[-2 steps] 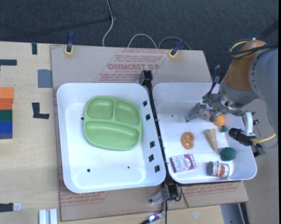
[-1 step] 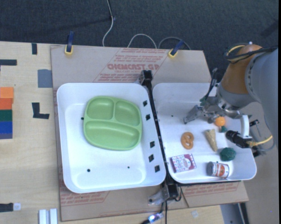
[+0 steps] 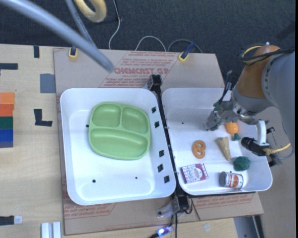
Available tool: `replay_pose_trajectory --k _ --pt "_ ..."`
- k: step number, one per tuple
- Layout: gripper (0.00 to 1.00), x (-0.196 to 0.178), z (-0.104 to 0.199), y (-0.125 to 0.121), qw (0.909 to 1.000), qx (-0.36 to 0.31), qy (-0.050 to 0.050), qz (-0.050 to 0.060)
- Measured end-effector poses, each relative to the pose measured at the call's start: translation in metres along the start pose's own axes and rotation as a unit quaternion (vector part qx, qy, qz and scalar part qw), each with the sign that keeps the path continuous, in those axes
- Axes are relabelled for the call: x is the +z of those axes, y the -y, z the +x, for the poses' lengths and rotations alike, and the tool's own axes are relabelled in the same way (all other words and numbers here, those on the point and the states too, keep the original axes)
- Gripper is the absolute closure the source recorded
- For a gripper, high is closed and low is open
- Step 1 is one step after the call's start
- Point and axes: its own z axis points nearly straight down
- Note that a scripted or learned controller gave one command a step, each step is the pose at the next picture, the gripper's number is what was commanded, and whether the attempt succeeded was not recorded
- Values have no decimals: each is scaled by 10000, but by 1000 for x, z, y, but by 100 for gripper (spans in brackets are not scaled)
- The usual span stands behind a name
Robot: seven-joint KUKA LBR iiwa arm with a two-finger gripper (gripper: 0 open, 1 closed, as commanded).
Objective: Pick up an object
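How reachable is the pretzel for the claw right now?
Probably reachable. The claw hangs low in the right bin, up and right of the pretzel, which lies flat with bare bin floor between them. The cone sits close beside it, though.

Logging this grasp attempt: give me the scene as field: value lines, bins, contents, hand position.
left bin: green tray
right bin: orange, pretzel, cone, broccoli, carton, can
hand: low in right bin, just left of orange
grasp: nothing seen between fingers
arm: enters from right
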Motion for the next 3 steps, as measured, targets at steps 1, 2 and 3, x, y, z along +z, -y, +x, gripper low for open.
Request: replay_pose_trajectory --k 1,2,3 --pt "100 -60 1 -1 10000 7 -17 -16" --pt "100 -109 2 -1 10000 7 -18 -10" --pt "100 -100 56 -1 10000 -9 -26 17"
